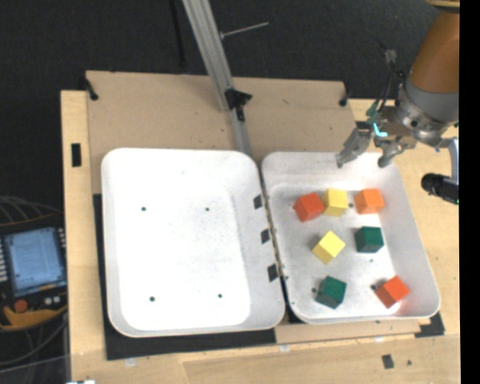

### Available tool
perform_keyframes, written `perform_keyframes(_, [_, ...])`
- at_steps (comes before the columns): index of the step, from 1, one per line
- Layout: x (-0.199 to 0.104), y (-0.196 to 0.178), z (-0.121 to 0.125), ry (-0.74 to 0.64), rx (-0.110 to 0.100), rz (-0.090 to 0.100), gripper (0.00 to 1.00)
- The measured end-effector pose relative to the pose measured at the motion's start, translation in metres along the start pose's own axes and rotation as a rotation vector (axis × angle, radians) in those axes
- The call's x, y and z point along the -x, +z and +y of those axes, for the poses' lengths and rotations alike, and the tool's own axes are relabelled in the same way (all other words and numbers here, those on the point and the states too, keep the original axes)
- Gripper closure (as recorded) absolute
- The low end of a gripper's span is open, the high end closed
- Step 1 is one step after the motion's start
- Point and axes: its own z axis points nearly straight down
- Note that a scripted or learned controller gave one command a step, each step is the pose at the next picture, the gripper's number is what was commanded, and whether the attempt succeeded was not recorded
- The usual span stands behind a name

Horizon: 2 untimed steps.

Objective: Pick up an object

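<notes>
Seven small cubes lie in the right bin (416, 238), all apart from the end effector. Upper row: red-orange cube (309, 207), yellow cube (337, 202) touching it, orange cube (370, 201). Middle: yellow cube (329, 246), green cube (369, 239). Lower: green cube (331, 291), red-orange cube (392, 290).

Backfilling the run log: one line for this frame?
phase: pre-grasp | gripper: open, nothing held, over right bin back edge | nearest: yellow cube, orange cube | cubes in right bin: seven
</notes>
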Motion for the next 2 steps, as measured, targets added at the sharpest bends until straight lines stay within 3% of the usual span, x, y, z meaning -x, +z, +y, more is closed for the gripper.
perform_keyframes(1, [0.001,-0.003,0.001,-0.002,0.004,-0.003,0.00])
perform_keyframes(2, [0.001,0.051,0.010,-0.003,-0.001,-0.004,0.00])
